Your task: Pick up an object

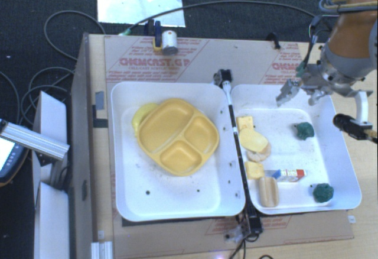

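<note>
My gripper (299, 95) hovers over the far edge of the right bin (342, 160), fingers spread open with nothing between them. Below it in that bin lie a green broccoli piece (305, 130), a second green piece (323, 192) at the near right corner, a white tube with red and blue ends (289, 175), a tan bread-like piece (268, 191), and yellow food pieces (253, 140) along the left wall. The nearest item, the upper green piece, lies apart from the fingers, toward the near side.
The left bin (136, 193) holds a yellow divided plate (177, 135). A black divider clamp (223, 78) sits between the bins at the far side. A black part on a white bracket (349, 125) juts from the arm over the right bin's right edge. Cables run behind the bench.
</note>
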`<state>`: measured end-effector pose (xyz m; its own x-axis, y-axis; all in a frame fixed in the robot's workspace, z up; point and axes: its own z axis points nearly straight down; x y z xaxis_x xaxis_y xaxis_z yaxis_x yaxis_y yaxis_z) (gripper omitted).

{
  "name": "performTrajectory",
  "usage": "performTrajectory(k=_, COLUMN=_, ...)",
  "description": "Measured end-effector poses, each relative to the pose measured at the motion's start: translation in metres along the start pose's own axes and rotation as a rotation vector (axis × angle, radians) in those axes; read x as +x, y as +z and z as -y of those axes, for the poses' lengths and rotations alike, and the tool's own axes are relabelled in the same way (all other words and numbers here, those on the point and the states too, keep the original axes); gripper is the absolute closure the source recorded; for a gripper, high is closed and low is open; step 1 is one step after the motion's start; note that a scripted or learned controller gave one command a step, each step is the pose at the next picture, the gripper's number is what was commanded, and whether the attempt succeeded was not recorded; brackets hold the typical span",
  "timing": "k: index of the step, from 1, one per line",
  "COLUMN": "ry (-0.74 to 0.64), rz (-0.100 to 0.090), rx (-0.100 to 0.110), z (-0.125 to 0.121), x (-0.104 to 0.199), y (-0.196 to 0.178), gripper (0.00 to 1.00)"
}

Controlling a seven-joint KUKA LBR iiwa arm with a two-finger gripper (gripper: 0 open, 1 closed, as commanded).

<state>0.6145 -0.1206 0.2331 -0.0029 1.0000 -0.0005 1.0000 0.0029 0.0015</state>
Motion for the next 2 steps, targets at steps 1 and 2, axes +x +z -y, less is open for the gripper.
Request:
performTrajectory(k=1, ry=0.002, rz=0.001, rx=0.001, z=0.018, x=-0.059, y=0.070, gripper=0.00)
performTrajectory(k=2, ry=0.002, rz=0.000, rx=0.002, z=0.014, x=-0.086, y=0.139, gripper=0.00)
